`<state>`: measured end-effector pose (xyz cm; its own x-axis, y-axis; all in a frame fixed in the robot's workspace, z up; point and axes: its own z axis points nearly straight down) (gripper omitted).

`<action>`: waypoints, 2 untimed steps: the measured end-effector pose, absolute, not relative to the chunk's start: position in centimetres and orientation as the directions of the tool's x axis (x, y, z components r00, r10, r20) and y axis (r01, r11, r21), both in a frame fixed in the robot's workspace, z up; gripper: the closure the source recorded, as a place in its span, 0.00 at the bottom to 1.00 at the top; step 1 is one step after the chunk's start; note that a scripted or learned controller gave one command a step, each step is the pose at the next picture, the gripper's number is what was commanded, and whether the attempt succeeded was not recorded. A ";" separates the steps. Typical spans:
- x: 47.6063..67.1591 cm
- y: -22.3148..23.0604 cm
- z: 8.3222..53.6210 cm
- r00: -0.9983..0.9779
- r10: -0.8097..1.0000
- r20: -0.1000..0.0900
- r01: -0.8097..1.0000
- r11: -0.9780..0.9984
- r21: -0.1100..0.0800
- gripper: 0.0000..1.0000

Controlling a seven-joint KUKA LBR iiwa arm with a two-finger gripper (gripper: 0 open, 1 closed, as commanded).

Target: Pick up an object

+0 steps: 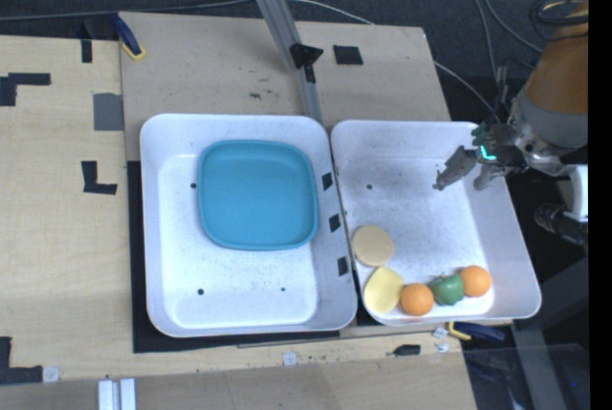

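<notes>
I see the gripper (470, 173) over the far right part of the right bin (421, 145), entering from the right edge of the scene. Its two dark fingers (451, 171) are spread apart, one pointing left and toward the bin floor, the other shorter and just beside the bin's right wall. Nothing sits between them.

The candidate objects lie well apart from the gripper, grouped in the near part of the right bin. I note a pale round piece (373, 245) near the bin's left wall, nearer to me and left of the gripper. Just in front of it, touching or almost touching, lies a yellow piece (382, 290). To its right, along the near wall, I see an orange ball (416, 299), a green item (447, 290) and a second orange ball (475, 281), set in a row with each one touching its neighbour. This row lies nearly straight in front of the gripper, toward me.

The left bin (172, 207) holds a blue square plate (257, 194), lying flat near its centre.
</notes>
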<state>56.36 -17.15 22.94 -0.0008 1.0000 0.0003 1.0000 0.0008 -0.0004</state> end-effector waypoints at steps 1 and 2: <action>56.4 -17.1 22.9 -0.001 1.000 0.000 1.000 0.001 -0.001 0.00; 56.1 -17.5 16.7 0.000 1.000 0.001 1.000 0.000 -0.006 0.00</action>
